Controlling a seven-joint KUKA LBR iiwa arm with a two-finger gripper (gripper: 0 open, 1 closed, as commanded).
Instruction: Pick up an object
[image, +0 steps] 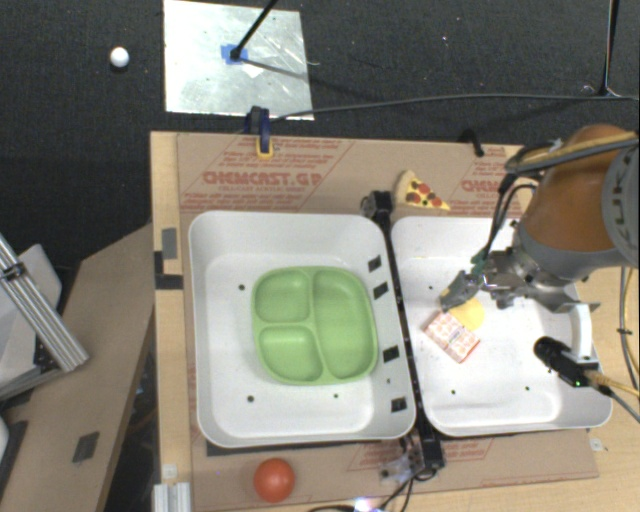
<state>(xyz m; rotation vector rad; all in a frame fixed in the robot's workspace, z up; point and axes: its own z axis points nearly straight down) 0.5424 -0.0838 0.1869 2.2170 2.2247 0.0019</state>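
Front edge: an orange-red ball (273, 479) is sitting on the bench outside both bins, nearest the lens.
Left bin (215, 300): is holding a green divided plate (314, 324), which is lying flat near its middle.
Right bin (520, 400): is holding a small pink-and-white box (453, 338) and a yellow piece (470, 314), which are lying touching or nearly so.
Gripper (458, 293): is hanging just above those two pieces, leaning toward the wall the bins share.
Tool state: I am finding no way to tell whether it is apart or together, and nothing is showing clamped in it.
Task's thing: by my judgement the box or the yellow piece. Both are resting on the right bin's floor, not yet lifted.
Behind the bins: a toy pizza slice (420, 192) is lying on the bench beyond the right bin.
Risk: the two pieces are crowding each other, so a close may be catching only an edge and nudging the other piece aside. The flat box is offering little to pinch and may be slipping free on the lift.
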